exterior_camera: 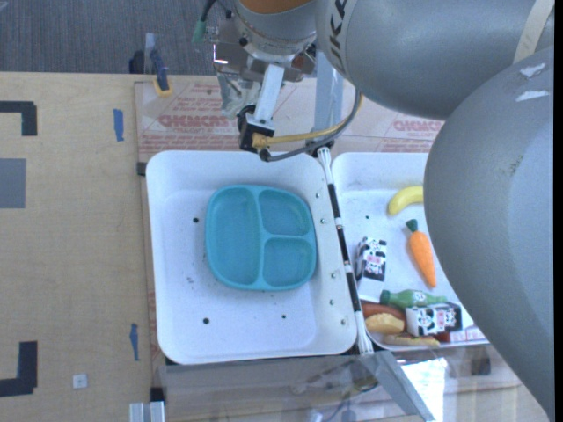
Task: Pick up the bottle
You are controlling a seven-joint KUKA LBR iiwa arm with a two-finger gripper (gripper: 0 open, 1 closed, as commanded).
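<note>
A green bottle [406, 298] lies on its side in the right bin [352, 176], near that bin's front edge, with a white, black and red labelled item [435, 318] right beside it. My gripper [232, 98] hangs over the bench behind the back rim of the left bin [167, 262], far from the bottle and up-left of it. Nothing shows in the gripper. The big grey arm covers the right side of the right bin.
A teal divided plate [261, 236] lies in the left bin. The right bin also holds a banana [405, 200], a carrot [422, 253], a small cow-patterned carton [374, 258] and a bun-like food item [385, 322] next to the bottle.
</note>
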